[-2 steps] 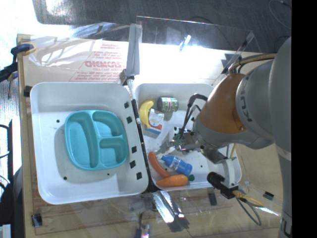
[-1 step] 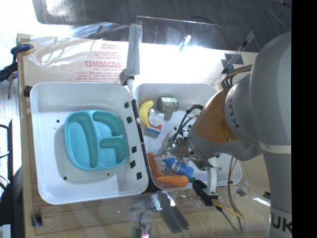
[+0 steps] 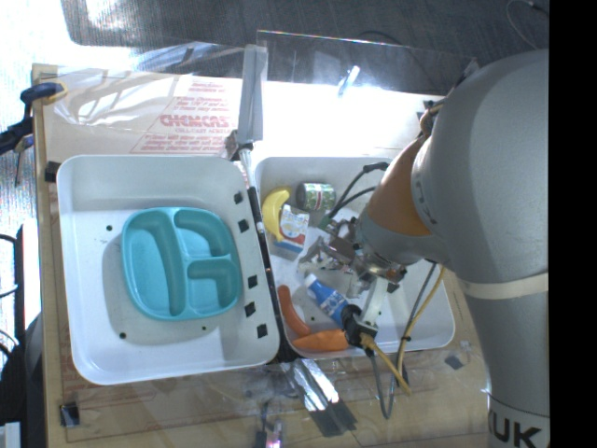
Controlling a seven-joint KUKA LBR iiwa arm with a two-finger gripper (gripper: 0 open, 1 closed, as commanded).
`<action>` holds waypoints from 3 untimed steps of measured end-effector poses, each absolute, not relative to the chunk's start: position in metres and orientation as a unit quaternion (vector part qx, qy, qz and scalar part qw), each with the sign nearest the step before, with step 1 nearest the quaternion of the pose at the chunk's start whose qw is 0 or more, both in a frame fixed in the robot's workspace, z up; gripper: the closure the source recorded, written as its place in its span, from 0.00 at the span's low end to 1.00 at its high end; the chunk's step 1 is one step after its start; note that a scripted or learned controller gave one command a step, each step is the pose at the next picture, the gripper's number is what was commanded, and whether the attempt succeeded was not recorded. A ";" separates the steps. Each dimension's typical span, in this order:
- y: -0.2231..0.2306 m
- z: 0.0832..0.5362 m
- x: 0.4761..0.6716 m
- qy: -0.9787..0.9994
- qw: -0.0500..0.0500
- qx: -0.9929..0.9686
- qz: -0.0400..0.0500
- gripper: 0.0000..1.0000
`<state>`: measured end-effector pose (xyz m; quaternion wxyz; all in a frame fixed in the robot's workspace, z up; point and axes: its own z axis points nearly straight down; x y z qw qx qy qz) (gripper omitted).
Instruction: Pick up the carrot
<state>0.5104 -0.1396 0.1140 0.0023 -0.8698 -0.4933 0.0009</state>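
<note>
Pale wooden bench (image 3: 47, 278) carrying two shallow white plastic bins side by side, with a clear plastic sheet printed in red (image 3: 177, 115) lying behind the left bin (image 3: 84, 185). A smooth turquoise divided plate (image 3: 182, 262), rounded at the corners, lies flat in the left bin. Small black clips (image 3: 250, 284) line the shared wall between the bins.

The right bin (image 3: 438, 320) is crowded. The carrot (image 3: 322, 341), orange and tapered, lies lengthwise against the near wall. A redder, curved, elongated item (image 3: 290, 311) touches its left end and runs up along the dividing wall. A blue-and-white packet (image 3: 328, 298) lies just above the carrot. Farther back lie a yellow banana (image 3: 272, 211), a small printed carton (image 3: 292, 228) just beside it, and a green-labelled metal can (image 3: 317, 195) on its side.

The grey arm (image 3: 485, 157), with its orange band (image 3: 396, 203), reaches in from the right and covers much of the right bin. The gripper (image 3: 331, 250), metallic and tangled in dark cables, hangs over the middle of the bin, above the packet and apart from the carrot. Whether it is wide or narrow cannot be told.
</note>
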 end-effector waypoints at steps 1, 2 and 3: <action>-0.140 0.111 0.487 -0.390 -0.009 -0.921 -0.012 0.00; -0.113 0.115 0.479 -0.206 0.000 -0.979 -0.003 0.00; -0.111 0.102 0.485 -0.103 -0.008 -0.995 -0.013 0.00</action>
